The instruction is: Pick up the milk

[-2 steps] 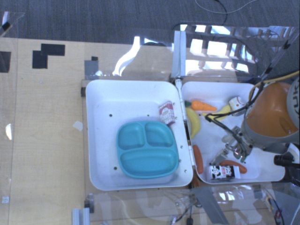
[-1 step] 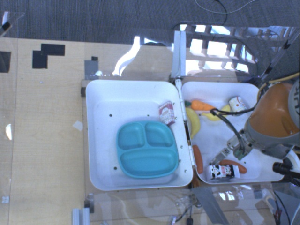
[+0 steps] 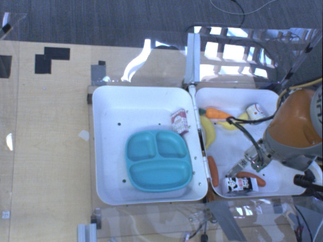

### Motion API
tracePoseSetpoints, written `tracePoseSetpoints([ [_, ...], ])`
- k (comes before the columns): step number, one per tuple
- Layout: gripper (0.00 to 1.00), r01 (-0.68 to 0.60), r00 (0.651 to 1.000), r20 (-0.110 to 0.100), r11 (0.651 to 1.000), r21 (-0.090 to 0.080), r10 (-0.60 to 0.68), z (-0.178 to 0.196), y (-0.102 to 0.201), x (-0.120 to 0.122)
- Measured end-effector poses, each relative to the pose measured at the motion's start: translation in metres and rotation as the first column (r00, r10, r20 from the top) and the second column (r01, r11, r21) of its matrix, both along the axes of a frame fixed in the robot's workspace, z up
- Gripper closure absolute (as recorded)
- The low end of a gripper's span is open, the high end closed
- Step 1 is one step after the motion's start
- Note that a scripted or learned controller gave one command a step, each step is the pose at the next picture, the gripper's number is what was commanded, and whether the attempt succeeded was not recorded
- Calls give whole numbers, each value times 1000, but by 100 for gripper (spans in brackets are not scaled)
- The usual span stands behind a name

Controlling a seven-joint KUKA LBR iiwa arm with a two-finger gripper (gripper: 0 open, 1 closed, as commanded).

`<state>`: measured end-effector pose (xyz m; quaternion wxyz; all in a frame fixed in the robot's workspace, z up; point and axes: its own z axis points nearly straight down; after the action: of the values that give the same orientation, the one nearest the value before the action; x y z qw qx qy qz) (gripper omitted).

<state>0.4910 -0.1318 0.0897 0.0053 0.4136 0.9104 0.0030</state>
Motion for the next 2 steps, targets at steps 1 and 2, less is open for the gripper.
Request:
tracePoseSetpoints([
  [1, 0, -260, 966, 2, 966, -9, 260, 1, -49, 35],
  [2, 0, 10, 1000, -2, 1000, -3, -10, 79, -23, 104],
])
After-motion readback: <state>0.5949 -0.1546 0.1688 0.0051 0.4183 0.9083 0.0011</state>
